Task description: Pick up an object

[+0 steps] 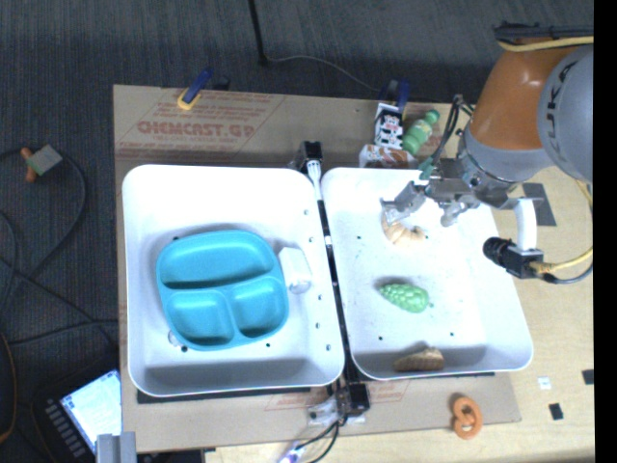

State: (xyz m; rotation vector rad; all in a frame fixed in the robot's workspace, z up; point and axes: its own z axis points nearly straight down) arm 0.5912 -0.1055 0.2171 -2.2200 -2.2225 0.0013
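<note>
In the right bin [501, 316] lie three objects: a tan and white piece [402, 231] near the back, a green knobbly item [404, 296] in the middle, and a brown piece [420, 359] against the front wall. My gripper [417, 211] hangs over the back of this bin, just right of and above the tan piece. Its fingers are spread open with nothing between them. The left fingertip [388, 204] sits close over the tan piece.
The left bin [145, 355] holds a blue divided tray [224, 287] and a small white object [297, 269]. Behind the right bin stand a green toy [420, 131] and a small box [388, 128]. An orange ring [467, 415] lies on the bench in front.
</note>
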